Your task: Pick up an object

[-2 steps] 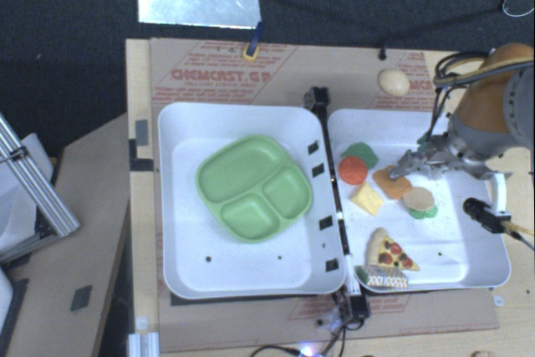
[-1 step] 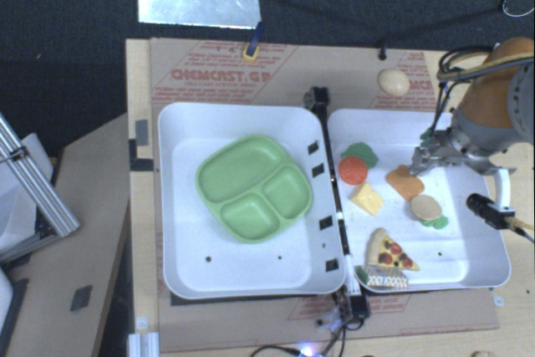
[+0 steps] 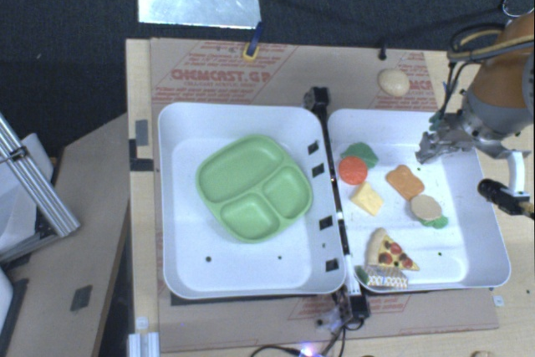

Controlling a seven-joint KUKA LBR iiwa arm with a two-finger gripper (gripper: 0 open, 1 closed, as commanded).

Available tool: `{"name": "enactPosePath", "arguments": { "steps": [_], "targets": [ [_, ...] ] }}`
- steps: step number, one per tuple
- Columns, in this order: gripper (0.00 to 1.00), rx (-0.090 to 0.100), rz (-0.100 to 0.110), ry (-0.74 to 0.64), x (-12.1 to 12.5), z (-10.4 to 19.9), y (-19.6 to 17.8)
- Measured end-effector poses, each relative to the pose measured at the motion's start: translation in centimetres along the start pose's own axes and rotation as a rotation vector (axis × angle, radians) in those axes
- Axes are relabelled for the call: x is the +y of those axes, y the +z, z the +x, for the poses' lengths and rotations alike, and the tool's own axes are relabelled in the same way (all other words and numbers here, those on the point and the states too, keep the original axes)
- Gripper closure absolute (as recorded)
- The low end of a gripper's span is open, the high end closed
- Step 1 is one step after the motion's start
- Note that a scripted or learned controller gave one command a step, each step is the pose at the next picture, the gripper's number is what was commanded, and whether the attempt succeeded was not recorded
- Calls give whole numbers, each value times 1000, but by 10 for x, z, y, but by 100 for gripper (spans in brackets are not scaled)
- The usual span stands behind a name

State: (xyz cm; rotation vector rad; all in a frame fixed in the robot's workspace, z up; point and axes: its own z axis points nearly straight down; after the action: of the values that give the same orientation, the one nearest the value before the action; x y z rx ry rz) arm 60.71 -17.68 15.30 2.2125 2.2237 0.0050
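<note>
Gripper (image 3: 435, 145) hovering over the right bin's (image 3: 481, 251) upper edge.
I'm seeing open white floor beneath it; the orange toast (image 3: 405, 181) is lying flat, lower left. I cannot tell its grip.

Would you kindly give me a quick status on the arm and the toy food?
Gripper over right bin's upper edge, nothing held. Orange bread slice nearest, lying apart. Path unobstructed.

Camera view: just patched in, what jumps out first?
A green divided plate sits alone in the left bin. The right bin holds toy food: a pizza slice, a cheese wedge, a tomato. The gripper hangs over that bin's far right corner.
</note>
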Motion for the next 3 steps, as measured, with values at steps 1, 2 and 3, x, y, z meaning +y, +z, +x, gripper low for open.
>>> {"name": "enactPosePath", "arguments": {
  "steps": [1,2,3],
  "targets": [
    [100,0,0,1,-6,-1,-48],
    [100,0,2,0,-5,-1,-73],
    [100,1,2,-4,7,43,-79]
  ]
}}
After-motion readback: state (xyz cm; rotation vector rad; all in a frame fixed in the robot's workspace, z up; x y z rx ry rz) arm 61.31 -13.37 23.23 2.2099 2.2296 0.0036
